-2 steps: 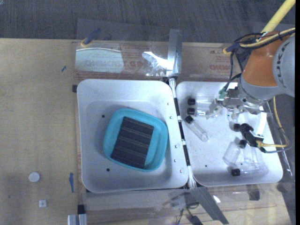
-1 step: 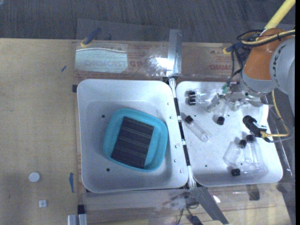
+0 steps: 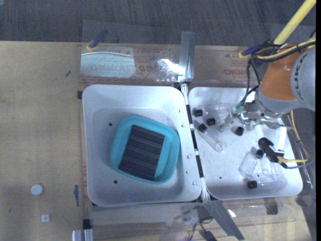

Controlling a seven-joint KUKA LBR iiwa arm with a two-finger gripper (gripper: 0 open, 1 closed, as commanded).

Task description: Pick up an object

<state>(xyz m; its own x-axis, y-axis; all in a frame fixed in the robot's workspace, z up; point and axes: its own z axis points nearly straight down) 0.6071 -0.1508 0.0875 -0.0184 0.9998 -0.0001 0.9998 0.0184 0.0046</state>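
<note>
The arm (image 3: 293, 79) reaches in from the right, its orange band above the wrist, and its jaws (image 3: 244, 115) hang low over the upper part of the right bin (image 3: 293, 185). Whether the jaws are open or closed cannot be told — the metal parts there blur together with the clear plastic beneath them. Just to the left of the jaws lie several small clear bottles with black caps: one cap (image 3: 198, 112) near the bin's left wall, another (image 3: 211, 120) closer in, and a third (image 3: 202, 127) a little below those. A further black cap (image 3: 239, 131) sits just below the jaws, near them but not clearly between them. Farther below and to the right of the jaws lies another clear bottle (image 3: 251, 165), and past it a black cap (image 3: 252, 184) near the bin's lower rim. A black cable end (image 3: 267, 148) hangs from the arm, below and right of the jaws. Well to the left of the jaws, across the divider, the left bin (image 3: 100, 109) holds a turquoise tray (image 3: 122, 134) with a dark ribbed block (image 3: 143, 151) lying in it. Both bins rest on the tabletop (image 3: 35, 109).
</note>
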